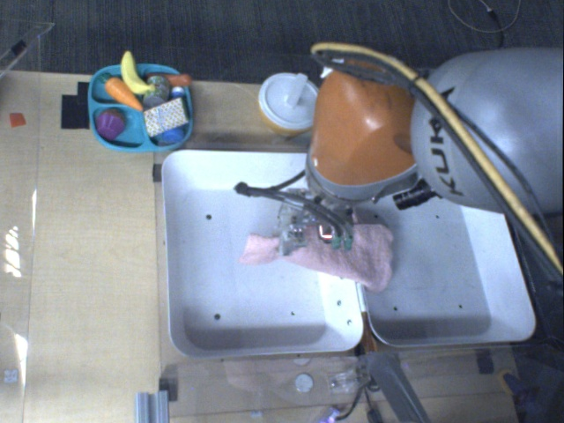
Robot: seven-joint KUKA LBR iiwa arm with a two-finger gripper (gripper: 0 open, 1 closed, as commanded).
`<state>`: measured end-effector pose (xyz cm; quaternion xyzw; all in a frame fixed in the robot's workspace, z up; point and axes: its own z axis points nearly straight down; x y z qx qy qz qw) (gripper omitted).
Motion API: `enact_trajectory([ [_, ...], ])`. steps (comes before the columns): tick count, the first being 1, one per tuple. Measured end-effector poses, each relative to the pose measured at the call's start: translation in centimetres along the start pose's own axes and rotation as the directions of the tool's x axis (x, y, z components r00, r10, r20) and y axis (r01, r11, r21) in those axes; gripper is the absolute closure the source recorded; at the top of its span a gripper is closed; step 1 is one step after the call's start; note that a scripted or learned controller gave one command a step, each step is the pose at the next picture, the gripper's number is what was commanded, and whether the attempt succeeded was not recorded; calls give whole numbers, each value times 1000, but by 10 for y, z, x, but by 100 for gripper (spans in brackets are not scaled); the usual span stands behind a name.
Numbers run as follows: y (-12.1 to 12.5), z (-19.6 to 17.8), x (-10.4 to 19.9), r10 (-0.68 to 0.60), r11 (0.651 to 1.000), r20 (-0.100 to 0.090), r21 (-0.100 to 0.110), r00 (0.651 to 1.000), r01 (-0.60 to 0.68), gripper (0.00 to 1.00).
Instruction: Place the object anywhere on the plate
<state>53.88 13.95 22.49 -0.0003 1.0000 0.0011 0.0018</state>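
A pink cloth (339, 252) lay at mid-frame, draped over the wall between the left bin (189, 263) and the right bin (467, 280). The gripper (315, 229) sat on its upper edge; whether it held the cloth could not be told. A blue plate (104, 139) of toy food stood at upper left, a yellow cup (286, 102) at upper centre.

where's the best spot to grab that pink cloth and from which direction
Probably the bunched ridge of the pink cloth, near its middle where the gripper is, coming straight down from above. The cloth lies flat and limp across the seam between the left bin and the right bin, so a raised fold is the only thing to pinch.
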Motion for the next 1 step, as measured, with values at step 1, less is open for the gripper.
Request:
enact_trajectory([
  [1, 0, 0, 0, 0, 1000, 1, 0, 1000, 0, 0],
])
